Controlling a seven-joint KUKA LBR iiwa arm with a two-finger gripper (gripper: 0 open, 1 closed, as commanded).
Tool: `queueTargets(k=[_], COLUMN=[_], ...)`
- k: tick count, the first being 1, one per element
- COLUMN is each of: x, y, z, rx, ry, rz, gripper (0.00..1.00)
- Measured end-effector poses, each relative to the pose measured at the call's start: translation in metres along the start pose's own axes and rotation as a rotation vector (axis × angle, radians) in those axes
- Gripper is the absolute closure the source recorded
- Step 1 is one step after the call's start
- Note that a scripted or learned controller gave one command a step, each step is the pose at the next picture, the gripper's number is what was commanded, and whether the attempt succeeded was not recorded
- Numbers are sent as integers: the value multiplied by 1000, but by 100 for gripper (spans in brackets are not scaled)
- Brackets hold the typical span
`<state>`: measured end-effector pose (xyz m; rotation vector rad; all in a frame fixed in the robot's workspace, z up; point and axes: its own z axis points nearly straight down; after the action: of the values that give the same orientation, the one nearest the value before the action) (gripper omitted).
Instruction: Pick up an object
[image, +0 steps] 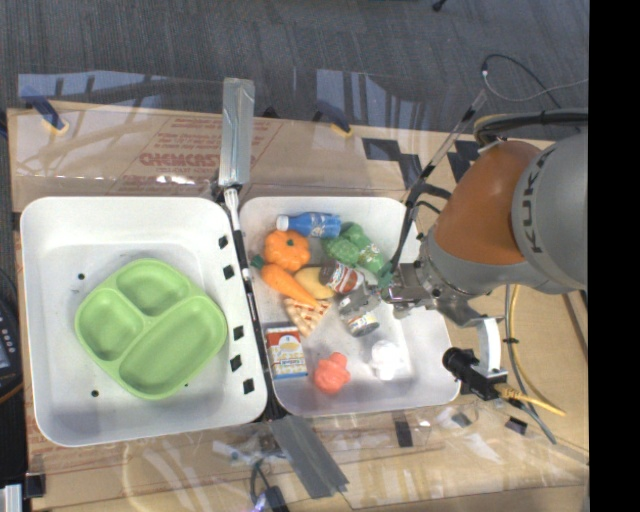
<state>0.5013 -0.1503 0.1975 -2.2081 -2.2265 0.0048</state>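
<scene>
While reaching into the right bin (430, 385), gripper (372, 298) over silver can (360, 318), grip state unclear

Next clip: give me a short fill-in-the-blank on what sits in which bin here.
1. The green divided plate lies in the ____ bin.
2. The blue bottle lies along the right bin's ____ edge.
3. The small pumpkin is ____ in colour.
4. The gripper is over the ____ bin.

Missing words: left; far; orange; right
</scene>
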Motion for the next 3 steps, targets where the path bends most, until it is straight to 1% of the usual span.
queueTargets(k=[1,2,3], x=[5,54,92], y=[62,133,102], z=[99,99,3], rx=[-16,-10,-7], ry=[-5,-6,-3], rz=[-124,-162,-314], gripper=[0,0,0])
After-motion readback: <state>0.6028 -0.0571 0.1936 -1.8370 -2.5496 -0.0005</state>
